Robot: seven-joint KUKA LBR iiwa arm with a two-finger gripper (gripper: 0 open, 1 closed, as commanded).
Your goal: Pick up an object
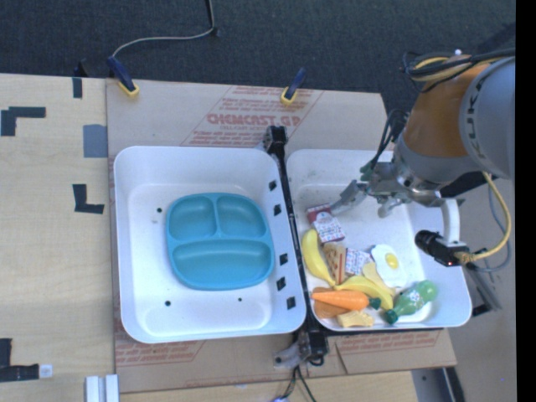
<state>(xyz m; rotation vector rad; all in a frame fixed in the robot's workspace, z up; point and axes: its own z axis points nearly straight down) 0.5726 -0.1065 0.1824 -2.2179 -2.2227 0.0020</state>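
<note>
Tool (pixel 362 198) with fingers spread, holding nothing, hangs over smooth white right bin (pixel 456 308) above plastic toy food: curved banana (pixel 314 256), carrot (pixel 339 298), fried egg (pixel 388 261); left bin holds blue divided plate (pixel 220 239).

Two white bins on your cardboard-topped bench

You see a pale wooden bench (pixel 42 249) with black tape marks (pixel 82 198) at left, and a printed cardboard sheet (pixel 243 120) clamped to it at the far edge by two yellow-and-blue clamps (pixel 123 75). On the cardboard sit the left bin (pixel 134 224) and the right bin (pixel 452 296), touching side by side.
</note>
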